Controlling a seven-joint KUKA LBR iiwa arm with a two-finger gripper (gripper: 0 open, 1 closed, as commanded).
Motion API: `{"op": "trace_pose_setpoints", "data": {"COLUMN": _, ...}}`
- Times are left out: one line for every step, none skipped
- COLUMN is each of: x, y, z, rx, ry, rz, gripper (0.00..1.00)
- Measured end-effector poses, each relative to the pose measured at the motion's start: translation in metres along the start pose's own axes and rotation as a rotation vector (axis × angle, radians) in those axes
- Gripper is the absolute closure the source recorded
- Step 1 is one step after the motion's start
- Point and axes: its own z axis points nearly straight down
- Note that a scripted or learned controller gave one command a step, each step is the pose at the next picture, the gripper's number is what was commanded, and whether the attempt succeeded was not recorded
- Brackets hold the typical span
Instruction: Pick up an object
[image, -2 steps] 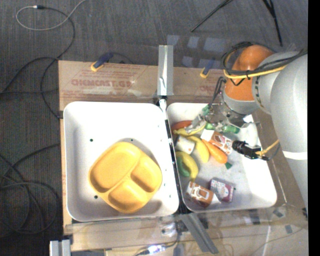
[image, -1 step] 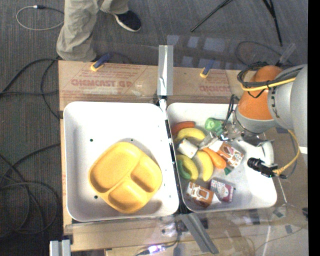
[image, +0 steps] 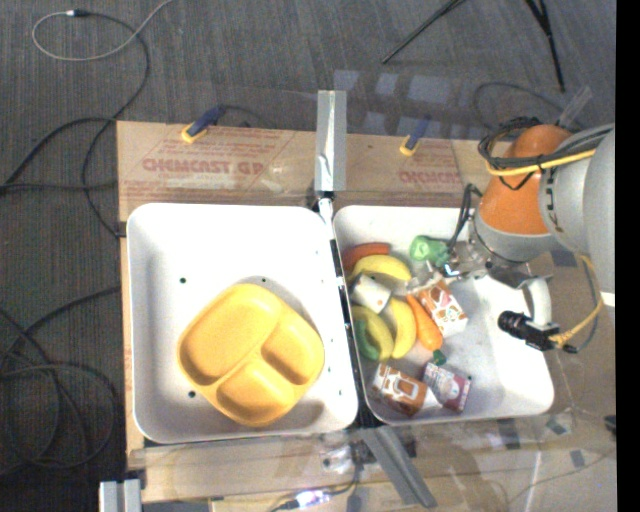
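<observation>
The right bin (image: 505, 375) holds a heap of toy foods. Among them are a yellow banana (image: 381, 268), a white cup (image: 372, 293), a green piece (image: 426, 247), an orange carrot (image: 426, 326) and an orange-and-white carton (image: 446, 306). Nearer the front lie a brown carton (image: 397, 388) and a dark red pouch (image: 447, 386). My gripper (image: 455, 264) reaches in from the right and hangs low over the heap's back right, between the green piece and the orange-and-white carton. I see nothing lifted off the heap.
A yellow divided plate (image: 251, 351) lies in the left bin (image: 160, 232). The raised wall between the bins (image: 340, 300) runs just left of the heap. The bare floor of the right bin lies on its right side. A black cable end (image: 525, 326) hangs off the arm there.
</observation>
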Motion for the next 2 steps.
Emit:
{"op": "trace_pose_setpoints", "data": {"x": -0.009, "y": 0.013, "z": -0.059, "rx": 0.014, "ry": 0.007, "rz": -0.239, "gripper": 1.0}}
{"op": "trace_pose_setpoints", "data": {"x": 0.047, "y": -0.032, "z": -0.142, "rx": 0.015, "ry": 0.008, "rz": -0.098, "gripper": 1.0}}
